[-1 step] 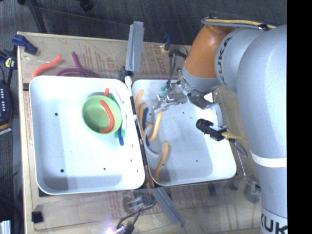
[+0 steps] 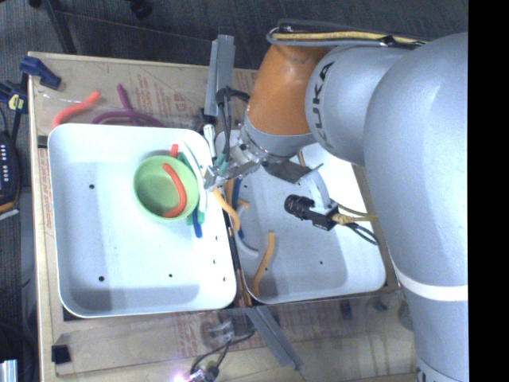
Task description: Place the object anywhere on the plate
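Our fingers (image 2: 213, 173) sit at the seam between the two bins, just at the right edge of the green plate (image 2: 165, 186), but we cannot tell whether they are wide or closed, nor whether anything is caught between them. A red curved strip (image 2: 180, 188) already lies on the plate in the left bin (image 2: 119, 285), and if that is the object, we judge the placing step is at or near its end; the next move would call for lifting straight up clear of the plate rim. The strip looks thin, bent like a hook and probably flexible. Blue and green pieces (image 2: 196, 223) poke out just under the plate's right edge. Farther out, an orange strip (image 2: 266, 263) lies in the right bin (image 2: 350, 277) on the bench (image 2: 143, 78).
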Available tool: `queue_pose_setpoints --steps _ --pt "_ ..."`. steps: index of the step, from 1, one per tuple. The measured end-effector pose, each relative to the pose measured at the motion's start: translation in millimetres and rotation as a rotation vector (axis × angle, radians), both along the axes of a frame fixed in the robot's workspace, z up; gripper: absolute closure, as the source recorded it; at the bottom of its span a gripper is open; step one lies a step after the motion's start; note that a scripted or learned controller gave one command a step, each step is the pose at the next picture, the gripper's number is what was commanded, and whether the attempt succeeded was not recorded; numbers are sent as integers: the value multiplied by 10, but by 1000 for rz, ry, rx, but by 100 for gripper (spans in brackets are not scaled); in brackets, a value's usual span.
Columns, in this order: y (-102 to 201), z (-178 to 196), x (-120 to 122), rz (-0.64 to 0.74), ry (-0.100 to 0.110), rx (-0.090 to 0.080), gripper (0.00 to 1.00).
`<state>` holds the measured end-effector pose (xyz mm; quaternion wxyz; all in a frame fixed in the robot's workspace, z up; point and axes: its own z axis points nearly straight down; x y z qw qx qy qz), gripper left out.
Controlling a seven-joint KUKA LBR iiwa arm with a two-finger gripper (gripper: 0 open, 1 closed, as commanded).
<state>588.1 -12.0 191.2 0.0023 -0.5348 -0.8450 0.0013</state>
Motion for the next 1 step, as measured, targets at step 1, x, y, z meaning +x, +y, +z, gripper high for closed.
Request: queue_pose_setpoints --steps 1 --pt "-3 0 0 0 0 0 0"
